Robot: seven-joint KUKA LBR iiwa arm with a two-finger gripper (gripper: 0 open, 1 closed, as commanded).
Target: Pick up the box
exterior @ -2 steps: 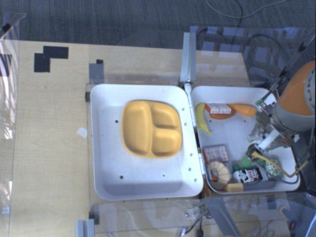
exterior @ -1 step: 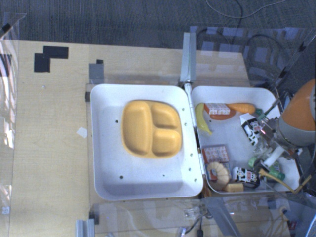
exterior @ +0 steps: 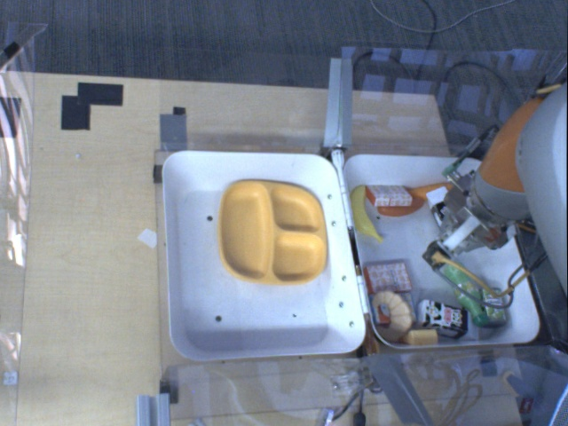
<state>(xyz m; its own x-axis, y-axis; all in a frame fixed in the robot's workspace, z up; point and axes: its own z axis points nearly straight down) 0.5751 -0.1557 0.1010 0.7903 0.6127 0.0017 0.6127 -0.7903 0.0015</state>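
Closest to the lens, along the near rim of the right-hand shallow white bin (exterior: 413, 238), sit a pale yellow block (exterior: 422, 335), a small black-and-white carton (exterior: 442, 318) and a beige ring-shaped doughnut (exterior: 390, 309). Just behind the doughnut, touching it, lies a flat pink-and-red patterned box (exterior: 388, 277). A smaller red-and-white box (exterior: 387, 196) lies at the far end, between a yellow banana (exterior: 366, 216) and an orange carrot-like piece (exterior: 415, 201), touching the latter. Either could be the box meant (the task does not say which), so the first risk is settling on the wrong one. Crowding is the other hazard: a descent on the small box may catch the orange piece or the banana, while the flat box offers little edge and could slip. The gripper (exterior: 451, 209) hangs over the right half of this bin, just beside the orange piece and apart from both boxes. Whether it is open or closed I cannot tell, and nothing is seen held in it.
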